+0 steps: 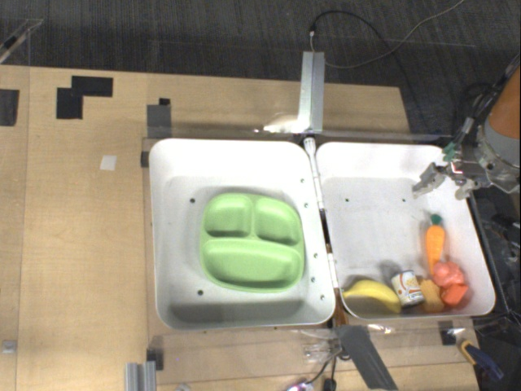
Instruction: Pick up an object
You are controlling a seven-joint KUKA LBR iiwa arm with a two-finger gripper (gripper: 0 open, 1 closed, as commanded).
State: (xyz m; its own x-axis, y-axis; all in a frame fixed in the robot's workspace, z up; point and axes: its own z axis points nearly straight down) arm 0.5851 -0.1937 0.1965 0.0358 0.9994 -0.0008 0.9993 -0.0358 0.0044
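The two-finger gripper (444, 177) hovers with jaws spread wide and holding nothing above the right white bin's (366, 218) far edge. The plastic orange carrot (435, 241) lies nearby, crowded against the pink toy (448, 273); a descent could nudge both or strike the rim.

You had even, fairly bright overhead light. The two white bins (175, 218) came close to washing out, with a hot glare spot on the metal rail (285, 125) behind them. Soft shadows pooled along the left bin's inner walls. The picture was slightly soft throughout, and the dark floor (203, 15) showed grainy noise.
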